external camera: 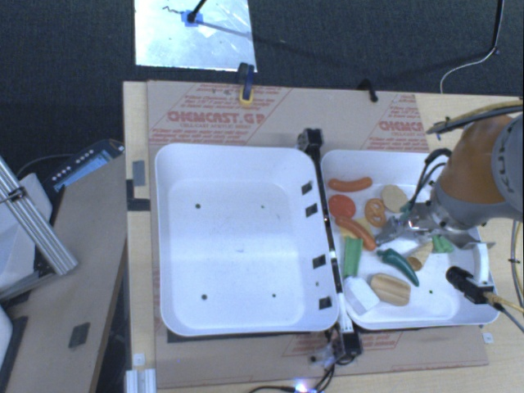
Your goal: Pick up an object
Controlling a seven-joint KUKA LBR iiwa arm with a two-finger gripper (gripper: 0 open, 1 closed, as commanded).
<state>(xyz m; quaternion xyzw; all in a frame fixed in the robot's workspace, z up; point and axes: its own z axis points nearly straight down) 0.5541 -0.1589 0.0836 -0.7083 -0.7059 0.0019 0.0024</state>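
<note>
Arm (483, 174) reaches in from the right edge over the right bin (426, 313), its grey body and orange band bent down toward the bin floor, with the gripper (399, 229) low among the toy foods near the bin's middle. Whether its fingers are open or closed cannot be told, since the metal parts blur into the clutter beneath them. Just left of the gripper lies a round pretzel-like piece (375, 211), and above that an orange sausage (350, 184) rests near the bin's far wall. A red pepper (342, 206) sits by the divider, with an orange carrot (361, 234) slanting below it and a green cucumber (351, 256) upright in the picture beside the divider. A dark green chili (399, 264) lies just below the gripper, a tan bread roll (390, 289) sits near the front wall, and a white piece (360, 293) touches its left side. The left bin (237, 244) lies beside it.
</note>
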